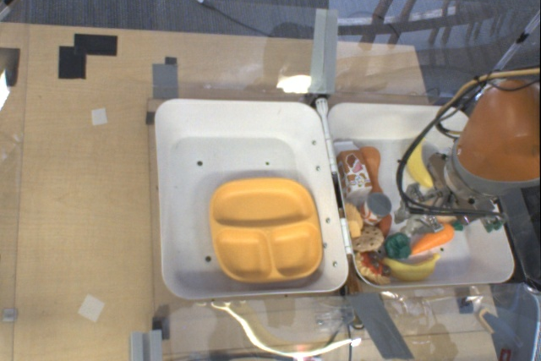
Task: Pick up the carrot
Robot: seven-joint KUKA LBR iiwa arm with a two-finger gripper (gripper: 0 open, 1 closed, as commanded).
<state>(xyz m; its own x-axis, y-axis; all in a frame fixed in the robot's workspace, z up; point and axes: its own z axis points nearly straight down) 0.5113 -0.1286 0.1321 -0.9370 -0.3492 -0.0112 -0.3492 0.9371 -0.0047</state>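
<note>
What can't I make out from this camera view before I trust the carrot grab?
- Tool: the arm's wrist covers it from above, so its grip on the carrot is unclear.
- Banana: partly behind the arm and cables.
- Small items along the right bin's left wall: piled and too small to identify.
- Arm: cut off at the right edge.

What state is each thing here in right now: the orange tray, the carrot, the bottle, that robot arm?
Orange tray: lying flat in the left bin, compartments bare.
Carrot: lying in the right bin, green top toward the pile of toy food.
Bottle: lying on its side.
Banana: lying just below the carrot.
End effector: low over the carrot; grip unclear.
</note>
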